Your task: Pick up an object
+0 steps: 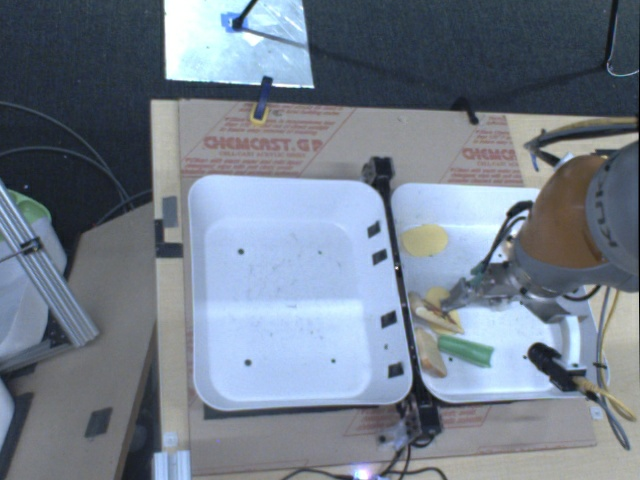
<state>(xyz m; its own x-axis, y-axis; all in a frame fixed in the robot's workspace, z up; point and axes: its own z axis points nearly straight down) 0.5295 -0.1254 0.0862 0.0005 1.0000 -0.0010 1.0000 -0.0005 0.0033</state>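
The right bin (500, 200) holds a flat yellow disc (425, 239) near its far left corner. A tan, bread-like piece (436, 312) lies by the left wall, and a second tan piece (430, 354) sits nearer the front. A green cylinder (466, 349) rests beside that second piece. My gripper (456, 296) reaches in from the right, low over the bin, with its tip right at the upper tan piece. Whether it touches that piece is unclear. Nothing is visibly held.
The left bin (290, 288) stands alongside, parted from the right bin by a black-clipped divider (392, 278). The grey arm with its orange band (565, 218) covers the right bin's right side. Brown cardboard (330, 138) lies under both bins.
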